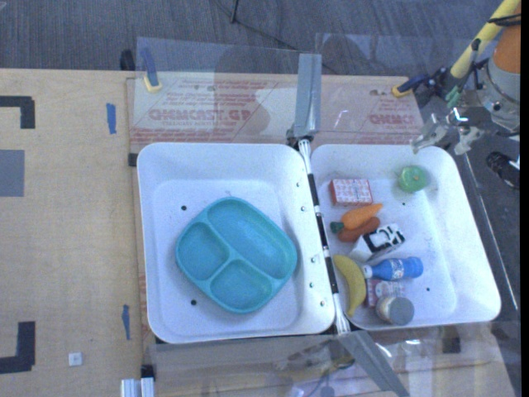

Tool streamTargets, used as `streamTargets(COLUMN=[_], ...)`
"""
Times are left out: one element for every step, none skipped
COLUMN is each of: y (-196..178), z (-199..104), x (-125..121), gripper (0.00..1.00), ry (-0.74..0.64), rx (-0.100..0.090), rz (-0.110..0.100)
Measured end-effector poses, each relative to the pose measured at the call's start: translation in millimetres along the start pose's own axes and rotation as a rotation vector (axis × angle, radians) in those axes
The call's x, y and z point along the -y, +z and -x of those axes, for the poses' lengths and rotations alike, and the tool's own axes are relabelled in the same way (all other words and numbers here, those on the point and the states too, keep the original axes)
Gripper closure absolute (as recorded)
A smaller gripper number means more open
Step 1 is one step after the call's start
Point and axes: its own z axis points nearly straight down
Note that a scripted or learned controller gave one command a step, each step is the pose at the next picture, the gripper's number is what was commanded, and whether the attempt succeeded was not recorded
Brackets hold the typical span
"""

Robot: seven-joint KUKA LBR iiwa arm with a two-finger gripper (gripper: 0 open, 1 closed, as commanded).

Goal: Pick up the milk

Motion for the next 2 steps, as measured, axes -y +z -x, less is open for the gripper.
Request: streamTargets(y=[108, 132], z=[-31, -67], x=[18, 63], gripper=[0.00, 0.00], ry=[-0.248, -0.376], rx=[0.010, 0.012], rz=[0.024, 0.024])
